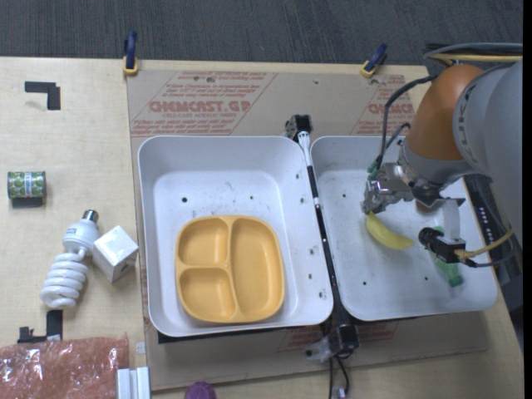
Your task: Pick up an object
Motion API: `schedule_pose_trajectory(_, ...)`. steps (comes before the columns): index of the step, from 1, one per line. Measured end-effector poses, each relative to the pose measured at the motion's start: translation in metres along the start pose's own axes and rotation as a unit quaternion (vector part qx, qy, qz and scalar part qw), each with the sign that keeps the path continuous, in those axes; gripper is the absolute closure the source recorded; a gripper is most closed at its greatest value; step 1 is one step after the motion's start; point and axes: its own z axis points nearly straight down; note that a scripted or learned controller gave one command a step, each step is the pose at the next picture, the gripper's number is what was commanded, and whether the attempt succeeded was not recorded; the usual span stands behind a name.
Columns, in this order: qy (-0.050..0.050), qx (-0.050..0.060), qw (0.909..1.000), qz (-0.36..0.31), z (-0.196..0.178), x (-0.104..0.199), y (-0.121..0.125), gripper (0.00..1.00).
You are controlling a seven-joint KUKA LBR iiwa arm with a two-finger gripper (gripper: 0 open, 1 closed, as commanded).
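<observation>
Gripper [376, 204] sits low in your right bin [349, 285], its tip touching the upper end of a yellow banana [389, 235]; whether it grips the fruit, you cannot tell; a green object [450, 271] lies nearby; a yellow divided plate [229, 268] rests in the left bin [158, 181].

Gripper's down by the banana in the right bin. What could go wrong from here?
1. The gripper sits at the upper end of the banana, not over its middle, so a close there may pinch the tip and let it slip or swing.
2. The banana is curved and lies flat on the right bin, so the fingers might push it along the floor instead of gripping it.
3. A green object lies just right of the banana, under the arm, and could get nudged.
</observation>
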Motion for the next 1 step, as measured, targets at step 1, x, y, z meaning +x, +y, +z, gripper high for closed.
schedule_pose_trajectory(1, 0.000, 0.000, 1.0000, 0.000, 0.0000, 0.0000, 0.0000, 0.00)
